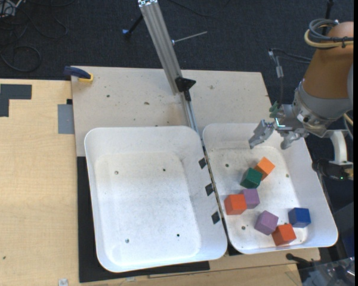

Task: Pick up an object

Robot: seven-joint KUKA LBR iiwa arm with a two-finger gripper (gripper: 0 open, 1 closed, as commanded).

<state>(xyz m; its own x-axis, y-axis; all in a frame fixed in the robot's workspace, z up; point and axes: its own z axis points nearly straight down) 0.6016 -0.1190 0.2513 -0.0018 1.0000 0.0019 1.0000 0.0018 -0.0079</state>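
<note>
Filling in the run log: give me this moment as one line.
arm: over right bin | gripper: open, holding nothing, above orange block | green block beside it | left bin

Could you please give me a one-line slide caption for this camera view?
Open gripper poised above coloured blocks in the right bin, holding nothing.

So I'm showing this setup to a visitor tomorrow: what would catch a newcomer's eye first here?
Probably the cluster of coloured blocks in the right bin: an orange block touching a green block near the middle, and a blue block by the near right edge. Next, the grey arm's gripper, open and holding nothing, over that bin's far end. The left bin is plain white by contrast.
</note>
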